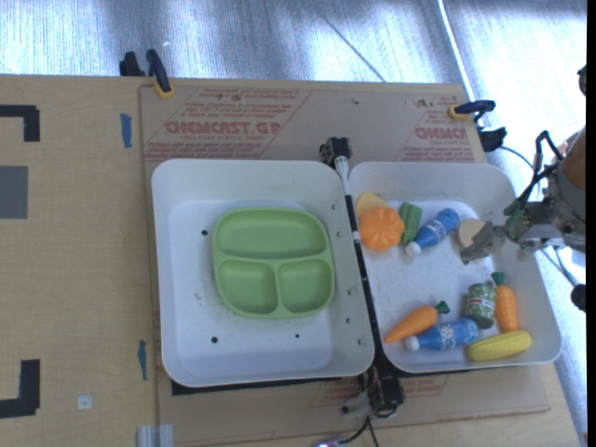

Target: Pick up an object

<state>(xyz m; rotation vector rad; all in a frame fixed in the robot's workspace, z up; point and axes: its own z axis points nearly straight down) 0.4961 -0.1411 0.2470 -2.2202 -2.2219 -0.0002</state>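
Gripper (pixel 480 245) hung low over the right bin (pixel 535 277), near its right wall, with its grey fingers spread and nothing between them. Just above its tips, touching or nearly so, lay a pale tan wedge-shaped piece (pixel 470 230). To the left of that piece a blue bottle (pixel 435 228) lay tilted, and further left sat a green vegetable (pixel 411 222), an orange pumpkin (pixel 381 228) and a yellow piece (pixel 369 203) behind it, all crowded toward the bin's upper left. Below the claw, near the bin's lower edge, were a small green can (pixel 481 303), a carrot (pixel 506 307) upright beside it, a yellow corn cob (pixel 499 345), a second blue bottle (pixel 445 335) lying flat, and another carrot (pixel 414 321) slanting leftward. Between these two clusters, left of and below the fingers, the bin floor was bare white and gave open room. The right wall stood close behind the wrist. Well apart to the left, past the divide between bins, the left bin (pixel 177 250) held a green divided plate (pixel 273 261).
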